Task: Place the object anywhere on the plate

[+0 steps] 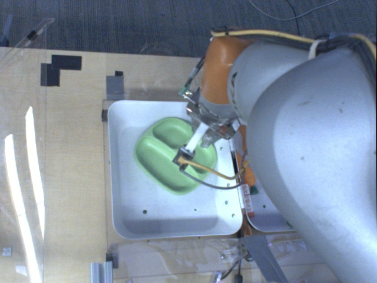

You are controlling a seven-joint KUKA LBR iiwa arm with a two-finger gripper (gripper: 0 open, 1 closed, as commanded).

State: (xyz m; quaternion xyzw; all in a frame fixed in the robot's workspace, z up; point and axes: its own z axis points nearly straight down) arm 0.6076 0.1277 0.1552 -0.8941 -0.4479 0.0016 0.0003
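A pale wooden counter [65, 158] fills the lower left. Beyond its far edge lies dark blue-grey carpet [129, 16], on which a thin black cable [294, 7] loops, well apart from the counter. On the counter near that far edge sit black L-shaped tape marks [58, 68] and, just beside them, a small grey metal bracket [115, 86]. Bright white streaks of reflected light [30, 134] slant across the counter nearer than the tape marks, as if on a clear sheet.
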